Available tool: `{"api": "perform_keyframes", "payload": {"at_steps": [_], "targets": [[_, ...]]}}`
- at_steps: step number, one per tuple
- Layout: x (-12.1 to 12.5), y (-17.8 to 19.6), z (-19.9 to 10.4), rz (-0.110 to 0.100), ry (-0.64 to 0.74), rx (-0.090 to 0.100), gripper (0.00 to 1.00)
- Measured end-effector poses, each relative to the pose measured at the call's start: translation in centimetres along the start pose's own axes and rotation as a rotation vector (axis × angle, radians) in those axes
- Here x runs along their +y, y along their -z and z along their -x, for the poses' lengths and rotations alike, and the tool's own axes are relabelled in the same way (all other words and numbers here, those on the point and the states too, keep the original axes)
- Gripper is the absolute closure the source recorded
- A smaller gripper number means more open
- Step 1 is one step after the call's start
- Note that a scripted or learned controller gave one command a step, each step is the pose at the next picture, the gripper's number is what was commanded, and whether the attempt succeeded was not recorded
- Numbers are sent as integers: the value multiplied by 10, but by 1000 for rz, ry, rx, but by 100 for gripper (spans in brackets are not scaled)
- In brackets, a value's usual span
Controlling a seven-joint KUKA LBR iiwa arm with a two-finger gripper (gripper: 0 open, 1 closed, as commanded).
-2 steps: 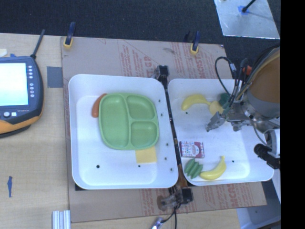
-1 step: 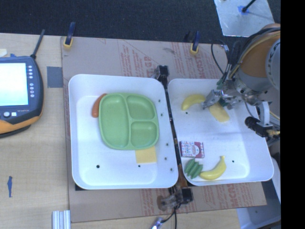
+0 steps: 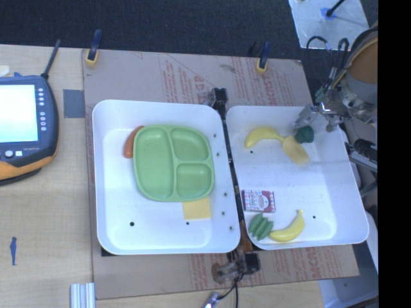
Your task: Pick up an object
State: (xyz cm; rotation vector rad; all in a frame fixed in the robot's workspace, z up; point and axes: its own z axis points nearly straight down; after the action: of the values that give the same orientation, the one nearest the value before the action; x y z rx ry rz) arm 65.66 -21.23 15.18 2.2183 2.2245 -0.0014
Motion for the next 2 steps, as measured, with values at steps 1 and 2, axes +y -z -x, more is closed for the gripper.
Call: {"api": "perform_keyframes", "payload": {"at_steps": [1,2], "targets": [[-1,-60,-16,-4,2,1,0],[0,-60,-70,-4,3,1,0]]}}
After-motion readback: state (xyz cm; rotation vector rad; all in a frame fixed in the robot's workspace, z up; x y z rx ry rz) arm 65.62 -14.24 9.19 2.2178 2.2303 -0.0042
